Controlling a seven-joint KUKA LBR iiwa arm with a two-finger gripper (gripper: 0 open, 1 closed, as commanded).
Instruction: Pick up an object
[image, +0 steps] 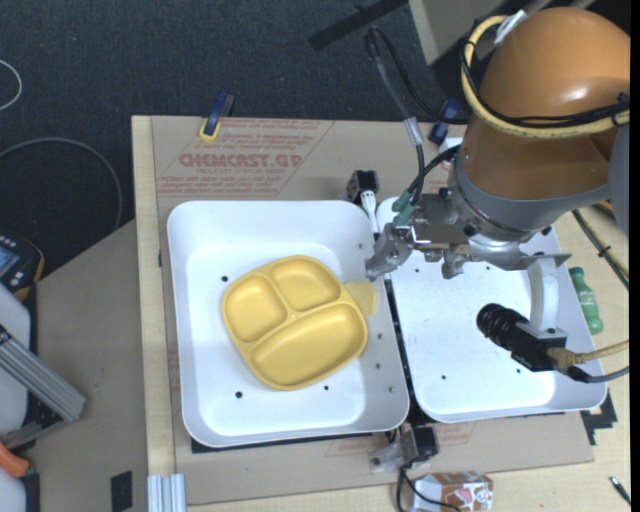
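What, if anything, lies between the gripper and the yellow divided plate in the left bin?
Nothing visible does. The gripper sits at the left bin's right side, just by the upper right edge of the yellow divided plate, with only bare white bin floor between them.

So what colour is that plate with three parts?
Yellow; the plate shows well from the overhead camera.

orange dome arm (545, 75), grey wrist, blk cables
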